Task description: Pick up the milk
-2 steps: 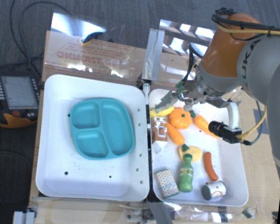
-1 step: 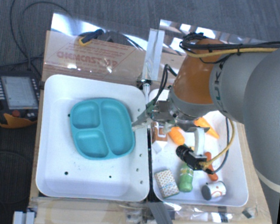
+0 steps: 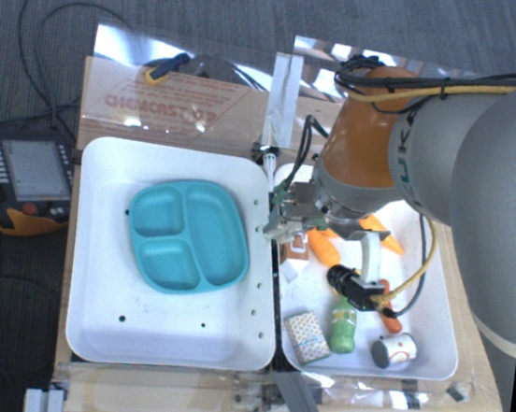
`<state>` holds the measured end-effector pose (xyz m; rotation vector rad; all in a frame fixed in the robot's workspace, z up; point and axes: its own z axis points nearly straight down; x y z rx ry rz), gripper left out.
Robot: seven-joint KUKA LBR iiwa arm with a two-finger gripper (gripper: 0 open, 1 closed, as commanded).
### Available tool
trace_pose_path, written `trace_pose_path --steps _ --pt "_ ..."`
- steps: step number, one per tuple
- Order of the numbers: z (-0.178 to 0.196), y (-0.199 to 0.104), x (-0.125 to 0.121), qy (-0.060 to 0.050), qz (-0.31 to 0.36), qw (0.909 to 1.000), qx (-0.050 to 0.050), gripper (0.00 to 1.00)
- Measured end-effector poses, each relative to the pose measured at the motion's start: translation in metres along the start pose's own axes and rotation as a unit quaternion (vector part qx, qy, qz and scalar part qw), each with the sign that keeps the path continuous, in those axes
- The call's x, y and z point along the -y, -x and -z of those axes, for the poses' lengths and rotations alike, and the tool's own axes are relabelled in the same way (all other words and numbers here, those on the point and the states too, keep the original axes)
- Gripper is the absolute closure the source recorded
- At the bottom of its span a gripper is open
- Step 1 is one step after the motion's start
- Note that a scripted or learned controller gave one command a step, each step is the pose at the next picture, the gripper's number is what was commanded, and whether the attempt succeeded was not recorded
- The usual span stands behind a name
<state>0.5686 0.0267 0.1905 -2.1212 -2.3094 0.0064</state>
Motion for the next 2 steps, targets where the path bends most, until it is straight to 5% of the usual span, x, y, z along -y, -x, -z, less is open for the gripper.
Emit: trace_pose_path --steps 1,2 --pt "-0.0001 0.0001 0.0001 0.000 0.000 1.0000 0.000 0.00" --pt "0.0080 -0.0002 0.0001 -0.001 0.000 1.0000 0.000 1.00"
